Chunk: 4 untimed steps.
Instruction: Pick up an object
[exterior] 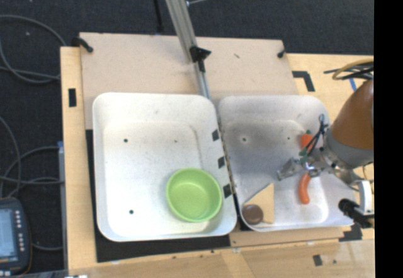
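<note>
Object: slim orange piece (304, 190), right bin (264, 113) | gripper (291, 169): over bin, grip state unclear

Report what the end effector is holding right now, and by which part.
Cannot be told. The end effector sits low in the right bin, beside an orange object, but nothing is clearly visible between its fingers.

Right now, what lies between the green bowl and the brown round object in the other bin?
In the camera view, the touching rims of the two bins lie between the green bowl and the brown round object; otherwise just bare white bin floor.
</note>
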Motion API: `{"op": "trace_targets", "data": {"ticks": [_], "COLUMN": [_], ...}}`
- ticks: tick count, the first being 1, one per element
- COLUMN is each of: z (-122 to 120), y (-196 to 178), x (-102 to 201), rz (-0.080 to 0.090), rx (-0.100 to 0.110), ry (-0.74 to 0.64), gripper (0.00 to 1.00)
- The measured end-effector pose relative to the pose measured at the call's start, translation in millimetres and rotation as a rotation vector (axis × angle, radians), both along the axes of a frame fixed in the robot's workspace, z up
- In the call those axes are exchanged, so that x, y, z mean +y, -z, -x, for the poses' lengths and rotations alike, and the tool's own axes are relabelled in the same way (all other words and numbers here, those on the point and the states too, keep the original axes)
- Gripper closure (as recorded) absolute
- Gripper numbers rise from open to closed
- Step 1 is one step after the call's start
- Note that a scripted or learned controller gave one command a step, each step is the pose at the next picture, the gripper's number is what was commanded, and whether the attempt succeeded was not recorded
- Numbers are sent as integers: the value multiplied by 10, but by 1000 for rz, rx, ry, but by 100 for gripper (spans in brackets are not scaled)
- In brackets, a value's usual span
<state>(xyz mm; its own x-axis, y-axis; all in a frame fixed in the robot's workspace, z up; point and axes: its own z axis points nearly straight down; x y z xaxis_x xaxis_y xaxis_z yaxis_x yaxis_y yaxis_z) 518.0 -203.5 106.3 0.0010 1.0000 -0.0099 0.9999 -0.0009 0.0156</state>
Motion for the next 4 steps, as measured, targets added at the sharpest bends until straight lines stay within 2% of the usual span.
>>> {"op": "trace_targets", "data": {"ticks": [1, 2, 3, 4], "z": [-15, 20, 29, 15], "y": [-117, -721, -1348, -1564], "x": [-4, 41, -29, -38], "rz": [-1, -7, -6, -9], "rx": [-6, 8, 6, 11], "ry": [3, -5, -5, -6], "gripper": [100, 100, 100, 100]}}
